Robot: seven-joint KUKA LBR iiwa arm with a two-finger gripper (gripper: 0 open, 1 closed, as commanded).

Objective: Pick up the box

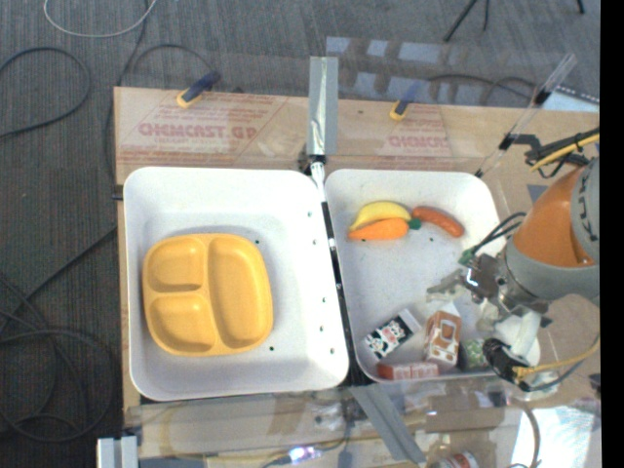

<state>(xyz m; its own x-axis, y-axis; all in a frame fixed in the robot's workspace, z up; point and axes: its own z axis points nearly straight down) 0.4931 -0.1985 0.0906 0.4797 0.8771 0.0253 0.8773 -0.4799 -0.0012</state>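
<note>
Box candidates crowd the near end of the right-hand white bin (487,195): a small carton with a black-and-white cow pattern (390,336), an orange-and-white carton (444,337) just beside it on the arm's side, and a flat reddish box (408,370) lying along the near wall below them both. Which of the three the task means cannot be told from the camera view; the orange-and-white carton lies closest to the arm.

Seen from above, the grey KUKA arm (565,237) with its orange band reaches in from the right, its wrist low over the bin's near right corner. The pincer (468,279) sits above and slightly to the right of the orange-and-white carton, near it but not touching. That carton's long axis runs roughly from the far wall toward the near wall, tilted a little; the cow-pattern carton lies skewed, farther toward the divider between the bins.

Whether the pincer's tips are apart or together is not visible, as metal parts and cables blur together there. Nothing shows between them.

At the bin's far end lie a banana (380,214), a carrot (378,230) and a sausage (439,221). The left bin (195,188) on the desk holds a yellow divided plate (207,293).
</note>
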